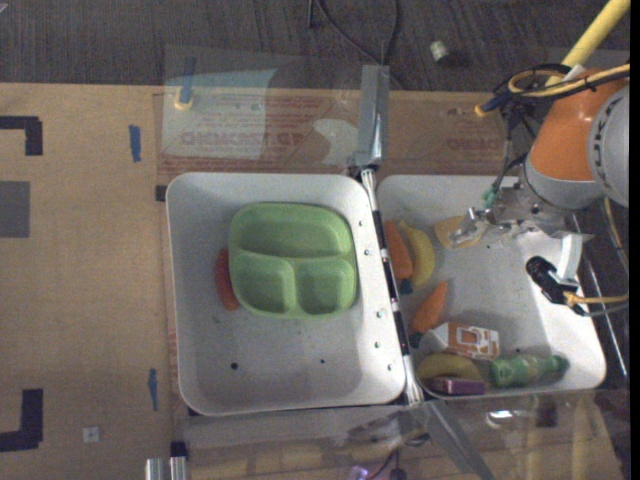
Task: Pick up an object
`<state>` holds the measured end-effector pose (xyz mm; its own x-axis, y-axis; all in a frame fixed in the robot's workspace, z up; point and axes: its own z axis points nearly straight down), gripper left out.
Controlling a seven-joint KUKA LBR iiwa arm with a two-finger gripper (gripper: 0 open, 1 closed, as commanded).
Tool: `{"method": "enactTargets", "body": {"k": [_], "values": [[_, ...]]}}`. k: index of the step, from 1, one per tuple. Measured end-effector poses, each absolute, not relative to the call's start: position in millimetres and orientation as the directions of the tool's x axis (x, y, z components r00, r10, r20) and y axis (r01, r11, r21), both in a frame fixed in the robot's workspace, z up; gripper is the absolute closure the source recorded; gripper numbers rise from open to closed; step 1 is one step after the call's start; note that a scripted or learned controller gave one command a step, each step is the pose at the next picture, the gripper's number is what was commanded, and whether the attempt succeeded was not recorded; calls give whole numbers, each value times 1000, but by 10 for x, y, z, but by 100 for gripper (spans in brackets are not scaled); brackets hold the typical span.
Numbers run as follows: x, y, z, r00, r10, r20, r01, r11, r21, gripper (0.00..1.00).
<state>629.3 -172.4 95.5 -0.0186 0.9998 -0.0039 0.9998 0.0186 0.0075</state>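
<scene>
Hovering with unreadable finger state, the claw sits just beside the banana.

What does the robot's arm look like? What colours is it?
The arm is chunky and rounded, grey with a bright orange band above the wrist. Yellow, black and blue cables loop over it. Its pincer end is pale silvery metal, with a black part sticking out nearby.
</scene>
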Motion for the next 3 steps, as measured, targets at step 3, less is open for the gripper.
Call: {"method": "enactTargets", "body": {"k": [3], "values": [[5704,-1317,877,-86,996,-5,996,86,12,0]]}}
